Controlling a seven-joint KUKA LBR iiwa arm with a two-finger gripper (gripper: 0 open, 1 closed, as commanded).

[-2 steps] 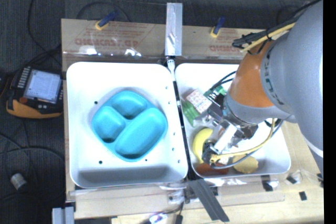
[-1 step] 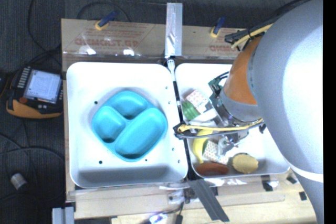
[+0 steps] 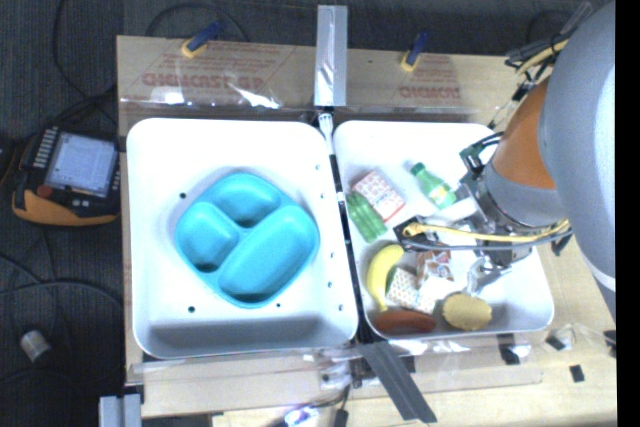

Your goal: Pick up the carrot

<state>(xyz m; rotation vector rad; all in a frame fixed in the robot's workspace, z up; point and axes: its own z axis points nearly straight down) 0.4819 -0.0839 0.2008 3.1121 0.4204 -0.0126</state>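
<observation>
The carrot (image 3: 405, 321) is a stubby, dull reddish-orange stick lying flat along the front wall of the right bin (image 3: 535, 310), near the table's front edge. The pincer (image 3: 483, 277) hangs nearby; can't tell if it's open.

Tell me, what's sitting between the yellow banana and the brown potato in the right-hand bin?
Small printed packets lie between the banana and the potato, crowded close to both. The camera view above the bench shows this.
</observation>
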